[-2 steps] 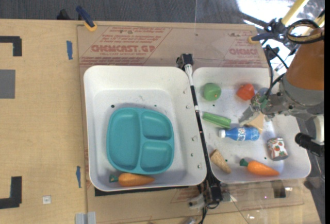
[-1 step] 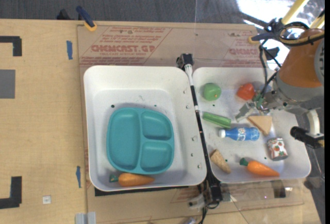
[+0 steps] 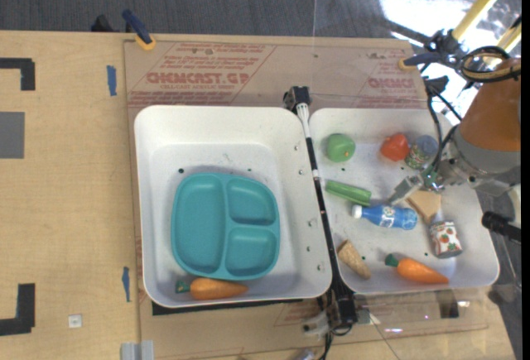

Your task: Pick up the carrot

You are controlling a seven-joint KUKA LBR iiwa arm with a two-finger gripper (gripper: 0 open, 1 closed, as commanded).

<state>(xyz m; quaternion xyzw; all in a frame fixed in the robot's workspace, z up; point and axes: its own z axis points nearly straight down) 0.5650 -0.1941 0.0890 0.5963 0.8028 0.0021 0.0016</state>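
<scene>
The gripper (image 3: 416,181) hangs low in the right bin (image 3: 484,255), above a blue bottle (image 3: 387,217); whether it is open or closed I cannot tell. In the left bin (image 3: 157,184) a teal tray (image 3: 224,226) lies, with a carrot (image 3: 214,288) at its near edge. In the right bin sit a green ball (image 3: 339,147), a cone (image 3: 352,258), a second carrot (image 3: 416,269) near the front and a small carton (image 3: 445,238).

My arm (image 3: 494,128): grey body, orange band above wrist, black cables looping over it, small metallic gripper (image 3: 424,179) beyond right bin's (image 3: 489,267) rim.
</scene>
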